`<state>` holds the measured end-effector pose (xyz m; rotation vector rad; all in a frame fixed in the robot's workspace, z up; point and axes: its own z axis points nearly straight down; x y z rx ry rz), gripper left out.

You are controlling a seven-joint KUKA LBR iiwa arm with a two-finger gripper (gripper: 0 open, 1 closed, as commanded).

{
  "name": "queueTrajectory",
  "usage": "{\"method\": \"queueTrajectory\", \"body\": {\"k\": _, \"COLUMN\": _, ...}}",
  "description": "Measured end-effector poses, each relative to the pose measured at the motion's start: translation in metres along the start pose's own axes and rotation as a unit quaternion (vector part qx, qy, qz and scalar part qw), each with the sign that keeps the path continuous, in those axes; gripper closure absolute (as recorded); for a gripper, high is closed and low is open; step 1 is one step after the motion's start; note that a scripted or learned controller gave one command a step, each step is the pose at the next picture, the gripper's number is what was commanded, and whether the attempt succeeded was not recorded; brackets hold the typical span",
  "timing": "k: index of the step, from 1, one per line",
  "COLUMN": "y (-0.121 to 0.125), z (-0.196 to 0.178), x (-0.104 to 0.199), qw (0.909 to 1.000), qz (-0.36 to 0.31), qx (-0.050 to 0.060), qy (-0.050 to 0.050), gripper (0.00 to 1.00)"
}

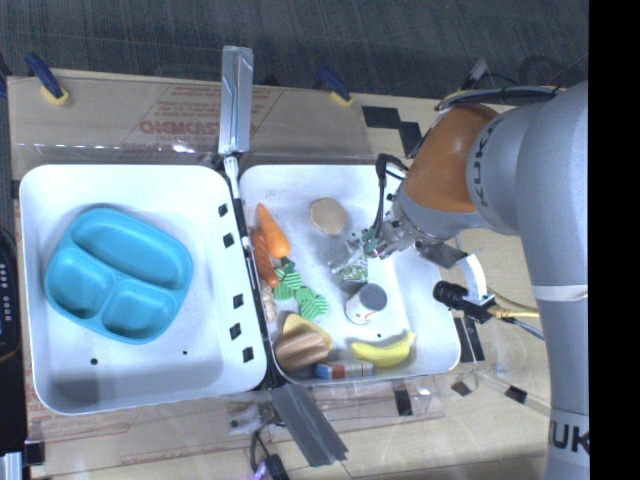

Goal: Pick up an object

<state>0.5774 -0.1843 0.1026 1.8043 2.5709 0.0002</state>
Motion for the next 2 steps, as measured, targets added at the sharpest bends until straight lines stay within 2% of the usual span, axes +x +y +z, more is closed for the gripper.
{"method": "queueTrajectory", "body": {"k": 1, "y": 0.039, "z": -0.110, "x": 0.053, "qw": 0.9987, "qz": 0.052, "qx": -0.004, "qy": -0.001, "gripper": 1.00}}
{"method": "queueTrajectory", "body": {"k": 2, "y": -0.004, "z": -0.120, "x": 0.062, "qw": 0.9915, "qz": 0.130, "qx": 0.002, "qy": 0.001, "gripper": 1.00}}
